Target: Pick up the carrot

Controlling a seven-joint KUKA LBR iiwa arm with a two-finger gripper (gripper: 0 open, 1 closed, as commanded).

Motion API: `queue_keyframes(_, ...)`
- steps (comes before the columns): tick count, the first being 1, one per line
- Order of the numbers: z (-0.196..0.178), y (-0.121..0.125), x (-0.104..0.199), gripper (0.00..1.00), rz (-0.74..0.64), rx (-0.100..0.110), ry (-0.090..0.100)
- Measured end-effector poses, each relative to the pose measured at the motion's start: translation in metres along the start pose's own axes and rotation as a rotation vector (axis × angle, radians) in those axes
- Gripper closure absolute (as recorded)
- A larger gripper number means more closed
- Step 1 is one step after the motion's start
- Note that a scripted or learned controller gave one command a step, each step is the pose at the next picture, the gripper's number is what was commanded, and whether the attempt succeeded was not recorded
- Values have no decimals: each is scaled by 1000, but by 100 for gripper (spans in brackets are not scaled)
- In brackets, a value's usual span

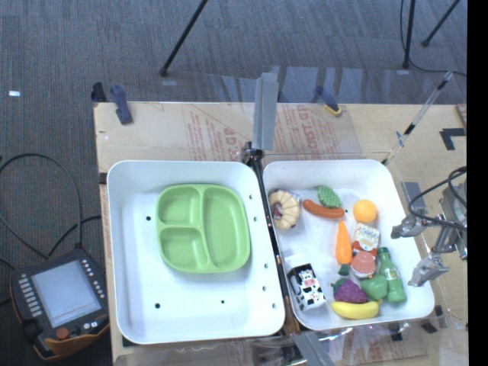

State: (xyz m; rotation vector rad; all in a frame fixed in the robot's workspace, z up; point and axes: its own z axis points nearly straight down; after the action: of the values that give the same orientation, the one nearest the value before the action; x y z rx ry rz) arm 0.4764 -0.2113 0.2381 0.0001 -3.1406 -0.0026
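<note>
Two white bins, and the carrot [343,242] lies untouched among toys in the right bin [381,175], the gripper [422,248] open and empty at its right rim, pickup not begun.

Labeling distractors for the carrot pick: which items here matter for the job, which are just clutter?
Job:
- carrot, in the right bin
- pincer, at that bin's right edge

Clutter:
- hot dog
- orange
- banana
- grapes
- green bottle
- milk carton
- green tray, left bin
</note>
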Motion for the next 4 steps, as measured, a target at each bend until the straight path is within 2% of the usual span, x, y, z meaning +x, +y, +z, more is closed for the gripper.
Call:
queue_keyframes(1, 153, 61, -56, 0, 102, -2, 1)
queue_keyframes(2, 141, 61, -58, 100, 100, 0, -1)
queue_keyframes(3, -37, 86, -67, 100, 170, 2, -15)
queue_keyframes(4, -32, 86, -65, 0, 170, 1, -2)
